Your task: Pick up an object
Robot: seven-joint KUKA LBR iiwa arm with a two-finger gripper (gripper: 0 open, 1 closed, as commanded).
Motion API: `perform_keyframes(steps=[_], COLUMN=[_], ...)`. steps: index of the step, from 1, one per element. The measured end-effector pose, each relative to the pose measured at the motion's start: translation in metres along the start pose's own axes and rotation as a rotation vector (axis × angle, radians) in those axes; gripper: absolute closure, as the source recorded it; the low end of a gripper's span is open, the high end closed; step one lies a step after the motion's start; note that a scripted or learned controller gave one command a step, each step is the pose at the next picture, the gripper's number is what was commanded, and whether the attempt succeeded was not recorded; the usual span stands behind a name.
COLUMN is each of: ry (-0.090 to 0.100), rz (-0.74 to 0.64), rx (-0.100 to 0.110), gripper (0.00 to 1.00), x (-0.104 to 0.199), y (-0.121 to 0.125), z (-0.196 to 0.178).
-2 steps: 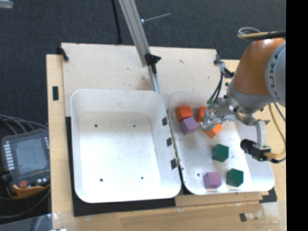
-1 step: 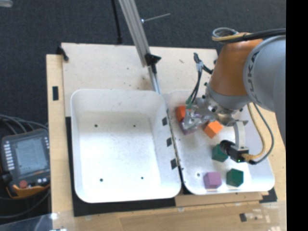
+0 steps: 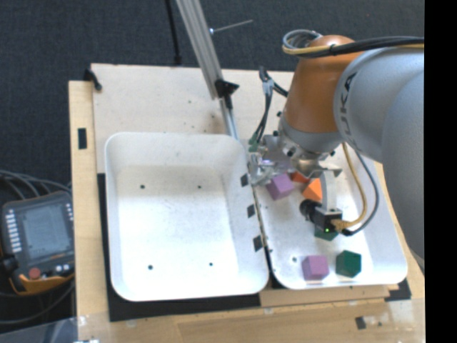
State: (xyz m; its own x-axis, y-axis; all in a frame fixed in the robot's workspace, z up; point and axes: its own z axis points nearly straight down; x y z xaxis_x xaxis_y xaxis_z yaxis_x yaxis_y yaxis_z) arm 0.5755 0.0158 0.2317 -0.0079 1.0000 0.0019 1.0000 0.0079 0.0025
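The arm reaches over the right bin (image 3: 389, 259), its gripper (image 3: 275, 174) low near the bin's far left corner. A purple block (image 3: 280, 186) sits right at it, but I cannot tell how the fingers stand. An orange piece (image 3: 313, 189) lies just beside; 2 more blocks, purple (image 3: 314, 266) and green (image 3: 348, 263), rest near the front rim
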Motion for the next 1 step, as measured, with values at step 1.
perform_keyframes(steps=[1], ry=[-0.002], rz=[0.001], rx=[0.002], gripper=[1.00], x=[0.0500], y=[0.0022], z=[0.0082])
